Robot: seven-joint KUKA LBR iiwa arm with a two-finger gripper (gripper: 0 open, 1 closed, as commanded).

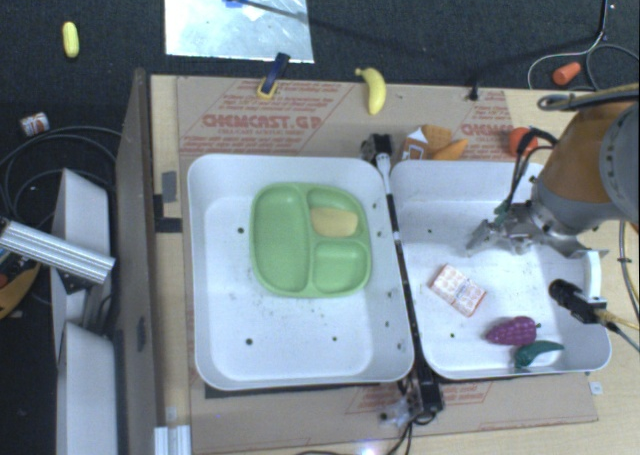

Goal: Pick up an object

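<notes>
Dark speckled carpet surrounds the brown cardboard-covered surface (330, 108), printed with red lettering, that carries two shallow white plastic bins with rounded corners and small dark holes in their floors. At the far right the grey arm with its orange band (585, 168) reaches into the right-hand white bin (430, 203), and the metal claw (497, 233) hangs low over that bin's floor near its back half; its fingers splay out with nothing between them, so it looks open and empty. Just below and to the left of the claw lies a small flat pink-and-white checked block (458, 289), tilted on the bin floor and apart from the claw. Further below the claw, near the front wall, rests a knobbly purple bunch of toy grapes (512, 330) touching a smooth dark green leaf-shaped piece (536, 351). Well to the left of the claw, across the divide between the bins, the left-hand white bin (225, 273) holds a glossy pale green plastic divided plate (300, 253) with a soft-looking yellow rounded piece (335, 221) in its upper right compartment. Above and to the left of the claw, on the cardboard, lies a curved yellow toy banana (374, 91).
</notes>
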